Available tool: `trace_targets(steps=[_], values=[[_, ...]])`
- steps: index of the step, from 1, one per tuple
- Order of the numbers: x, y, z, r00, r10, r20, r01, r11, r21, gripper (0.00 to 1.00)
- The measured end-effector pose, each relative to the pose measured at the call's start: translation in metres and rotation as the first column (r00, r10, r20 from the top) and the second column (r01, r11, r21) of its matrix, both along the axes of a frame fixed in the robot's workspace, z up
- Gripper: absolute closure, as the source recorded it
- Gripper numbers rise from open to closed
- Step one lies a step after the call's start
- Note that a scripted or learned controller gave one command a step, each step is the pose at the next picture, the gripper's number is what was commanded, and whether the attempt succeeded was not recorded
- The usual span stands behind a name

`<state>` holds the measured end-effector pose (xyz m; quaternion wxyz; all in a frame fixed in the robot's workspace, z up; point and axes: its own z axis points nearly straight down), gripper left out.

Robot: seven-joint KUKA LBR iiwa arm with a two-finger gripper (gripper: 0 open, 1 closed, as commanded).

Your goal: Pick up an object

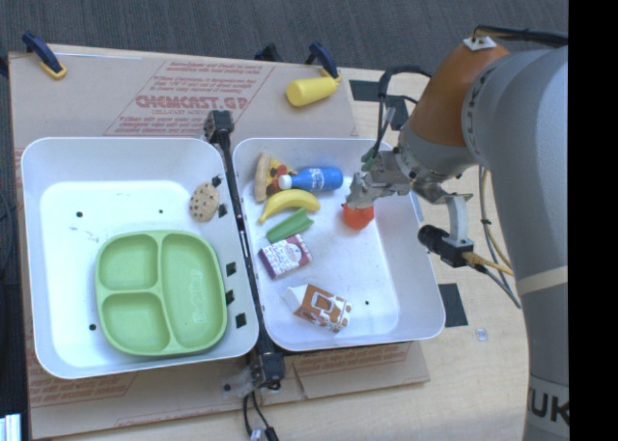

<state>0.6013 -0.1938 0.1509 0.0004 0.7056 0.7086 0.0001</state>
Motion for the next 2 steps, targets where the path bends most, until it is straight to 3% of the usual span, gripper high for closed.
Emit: trace_targets(steps=[1, 2], values=[[0.000, 0.000, -0.001, 1.000, 0.001, -0.001, -0.001, 1.000, 0.001, 0.00], [-0.042, 0.002, -0.060, 1.000, 0.003, -0.005, -0.003, 1.000, 0.001, 0.00]])
